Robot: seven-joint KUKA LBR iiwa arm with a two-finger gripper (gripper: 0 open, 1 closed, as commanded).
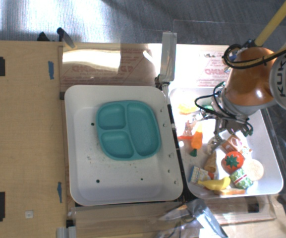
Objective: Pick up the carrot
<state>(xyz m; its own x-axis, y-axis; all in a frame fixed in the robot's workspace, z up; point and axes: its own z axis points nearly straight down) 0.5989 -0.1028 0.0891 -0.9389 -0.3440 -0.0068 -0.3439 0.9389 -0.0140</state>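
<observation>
The gripper [221,135] hangs over the right bin's [271,148] toy clutter beside the carrot [196,140]; whether it grips anything cannot be told.

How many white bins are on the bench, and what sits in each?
2. The left bin holds a teal divided plate. The right bin holds a heap of toy food, under the robot's hand; some pieces may be hidden beneath the arm.

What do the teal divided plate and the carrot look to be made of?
Teal plate: probably moulded plastic, matte, uniform colour, soft rounded compartment edges. Carrot: likely toy plastic, flat saturated orange with a green tip; too small to be sure.
</observation>
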